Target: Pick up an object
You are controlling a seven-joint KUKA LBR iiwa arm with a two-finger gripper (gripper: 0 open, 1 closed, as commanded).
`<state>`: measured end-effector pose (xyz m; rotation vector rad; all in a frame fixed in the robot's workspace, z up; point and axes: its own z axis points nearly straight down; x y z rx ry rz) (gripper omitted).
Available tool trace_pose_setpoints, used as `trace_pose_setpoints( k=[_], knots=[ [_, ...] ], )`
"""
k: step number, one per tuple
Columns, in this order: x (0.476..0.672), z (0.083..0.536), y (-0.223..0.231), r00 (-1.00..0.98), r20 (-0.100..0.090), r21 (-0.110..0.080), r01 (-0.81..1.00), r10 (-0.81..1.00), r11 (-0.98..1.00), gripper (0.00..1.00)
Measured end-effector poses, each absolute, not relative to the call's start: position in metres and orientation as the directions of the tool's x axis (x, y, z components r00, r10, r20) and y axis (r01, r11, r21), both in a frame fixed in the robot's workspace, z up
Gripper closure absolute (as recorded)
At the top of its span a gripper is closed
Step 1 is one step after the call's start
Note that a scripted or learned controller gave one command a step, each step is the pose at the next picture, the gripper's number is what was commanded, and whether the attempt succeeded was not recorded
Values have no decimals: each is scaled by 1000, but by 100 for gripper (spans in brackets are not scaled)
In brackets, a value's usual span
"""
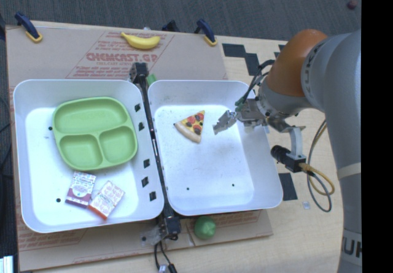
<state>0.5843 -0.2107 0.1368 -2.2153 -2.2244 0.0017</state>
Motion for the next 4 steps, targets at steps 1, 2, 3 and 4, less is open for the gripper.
trace_pose_setpoints(
  k=[1, 2, 3, 4],
  knots=[
    [639, 91, -210, -5, 2, -3, 1000, 1000, 5, 0],
    [640, 103, -210, -8, 2, -1, 1000, 1000, 8, 100],
    [640, 103, -210, -9, 2, -2, 1000, 1000, 9, 0],
    [584, 92, -211, -6, 0, -4, 1000, 1000, 6, 0]
  ],
)
